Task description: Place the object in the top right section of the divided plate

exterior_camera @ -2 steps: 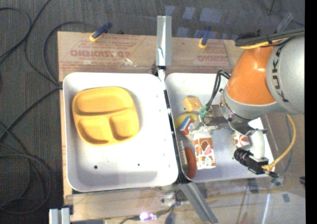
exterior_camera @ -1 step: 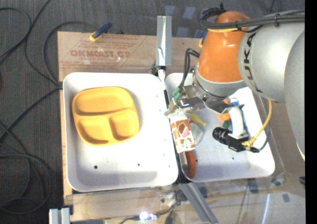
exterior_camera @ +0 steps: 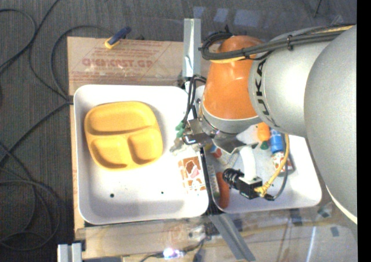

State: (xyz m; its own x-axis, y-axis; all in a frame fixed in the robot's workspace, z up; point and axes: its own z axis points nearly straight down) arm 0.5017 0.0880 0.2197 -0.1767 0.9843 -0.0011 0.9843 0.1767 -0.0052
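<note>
We see a yellow divided plate (exterior_camera: 123, 134) lying in the left white bin (exterior_camera: 104, 197), a small orange-and-white card (exterior_camera: 192, 174) near that bin's right wall, jaws (exterior_camera: 184, 138) hidden under the orange-banded arm (exterior_camera: 272, 93), spread or closed we cannot tell, small colourful objects (exterior_camera: 268, 138) in the right bin (exterior_camera: 301, 194).

Yellow divided plate (exterior_camera: 123, 134) in left white bin (exterior_camera: 139, 200), grey-orange arm (exterior_camera: 272, 90) over right bin (exterior_camera: 304, 191)

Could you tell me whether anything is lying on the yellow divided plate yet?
No, the divided plate in the left bin shows bare yellow sections.
</note>
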